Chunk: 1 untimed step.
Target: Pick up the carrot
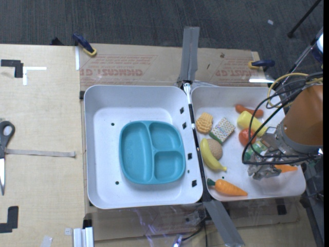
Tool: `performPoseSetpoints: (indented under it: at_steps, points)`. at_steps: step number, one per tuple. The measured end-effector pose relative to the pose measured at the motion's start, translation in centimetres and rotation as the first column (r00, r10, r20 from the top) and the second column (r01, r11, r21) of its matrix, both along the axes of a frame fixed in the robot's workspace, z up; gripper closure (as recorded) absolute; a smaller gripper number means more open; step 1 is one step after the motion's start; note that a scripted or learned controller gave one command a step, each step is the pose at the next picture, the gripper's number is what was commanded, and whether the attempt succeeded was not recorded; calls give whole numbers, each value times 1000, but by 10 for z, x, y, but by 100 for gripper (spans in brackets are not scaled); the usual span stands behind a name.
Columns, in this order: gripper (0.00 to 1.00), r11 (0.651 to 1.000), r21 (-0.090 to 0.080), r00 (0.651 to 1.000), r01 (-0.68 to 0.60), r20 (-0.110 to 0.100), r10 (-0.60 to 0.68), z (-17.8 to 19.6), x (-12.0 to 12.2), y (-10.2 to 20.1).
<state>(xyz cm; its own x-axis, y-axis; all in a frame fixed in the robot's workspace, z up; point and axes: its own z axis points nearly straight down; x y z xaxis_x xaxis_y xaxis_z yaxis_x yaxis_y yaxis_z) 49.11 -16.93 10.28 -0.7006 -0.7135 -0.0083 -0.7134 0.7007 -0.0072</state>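
The carrot [230, 188], orange with a green top, lies flat near the front edge of the right bin [288, 189], pointing right. My gripper [263, 172] hangs low over the same bin, to the right of the carrot and slightly behind it, apart from it. Cables and the orange wrist band [307, 117] hide much of the gripper. A thin orange piece [286, 168] shows just right of the gripper; what it is cannot be made out.
The right bin also holds a banana [211, 156], a waffle [204, 122], a cracker [222, 129], a yellow pepper [248, 121], a red item [244, 136] and an orange chili [250, 110]. A teal divided plate [152, 152] sits in the left bin [97, 153].
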Motion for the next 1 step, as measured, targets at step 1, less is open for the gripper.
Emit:
performPoseSetpoints:
  at_steps: [1]
  points:
    - [0, 1000, 0, 1000, 0, 0, 0, 0, 0, 0]
